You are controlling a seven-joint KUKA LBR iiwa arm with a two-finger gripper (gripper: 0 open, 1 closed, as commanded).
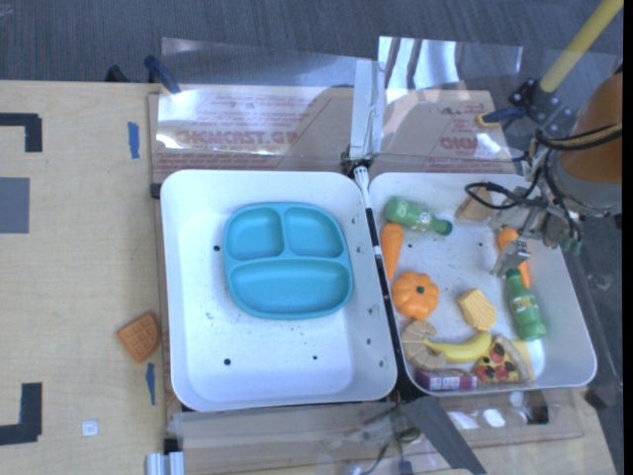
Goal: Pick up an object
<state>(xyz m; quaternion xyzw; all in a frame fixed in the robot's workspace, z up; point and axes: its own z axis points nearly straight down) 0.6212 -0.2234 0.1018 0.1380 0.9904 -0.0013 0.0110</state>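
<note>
Nearest the lens, at the right bin's (584,364) front edge, lay a pizza slice (499,362) beside a banana (463,346). Behind them sat a yellow cheese wedge (478,309), an orange pumpkin (415,295), a carrot (392,248) along the left wall and a green bottle (416,217) toward the back. The gripper (514,256) hung low over the right side, just above a second green bottle (524,306); whether it was spread or clenched, I cannot tell. The left bin (188,305) held a blue divided plate (287,260). A waffle piece (139,336) lay on the bench (69,265).
</note>
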